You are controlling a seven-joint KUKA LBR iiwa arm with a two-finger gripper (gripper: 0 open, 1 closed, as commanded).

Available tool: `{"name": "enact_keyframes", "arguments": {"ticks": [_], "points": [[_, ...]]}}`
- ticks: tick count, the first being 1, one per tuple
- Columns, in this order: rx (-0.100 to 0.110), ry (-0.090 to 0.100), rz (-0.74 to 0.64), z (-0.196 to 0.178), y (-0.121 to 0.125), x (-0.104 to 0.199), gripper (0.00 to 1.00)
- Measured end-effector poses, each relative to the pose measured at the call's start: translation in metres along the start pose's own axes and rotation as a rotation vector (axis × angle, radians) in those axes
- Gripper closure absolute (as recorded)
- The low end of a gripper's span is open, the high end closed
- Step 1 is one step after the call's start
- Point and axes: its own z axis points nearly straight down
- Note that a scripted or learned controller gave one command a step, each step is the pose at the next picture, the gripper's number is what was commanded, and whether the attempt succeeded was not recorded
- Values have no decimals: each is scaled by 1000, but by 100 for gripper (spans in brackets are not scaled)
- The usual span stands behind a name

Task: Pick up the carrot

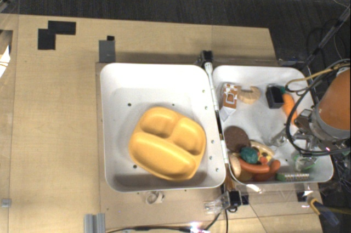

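Observation:
The carrot (289,104), small and orange, lies in the right bin (258,74) near its far right side, next to a black block (275,96). The arm comes in from the right, and its orange band (335,101) hangs over the bin's right edge. My gripper (296,140) sits low among dark cables, just nearer the camera than the carrot. The arm's body and cables hide part of it. Nothing can be made out in its grasp.
The left bin (118,117) holds a large yellow bell pepper (167,142). In the right bin are a brown-and-white carton (229,96), a beige piece (249,95), a dark brown disc (236,137), a teal item (249,154), a red sausage (260,168) and a green strip (293,176).

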Motion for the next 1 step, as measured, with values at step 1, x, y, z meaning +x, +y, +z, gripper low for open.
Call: {"name": "enact_keyframes", "arguments": {"ticks": [1], "points": [[-2,2,-2,0,-1,-1,0]]}}
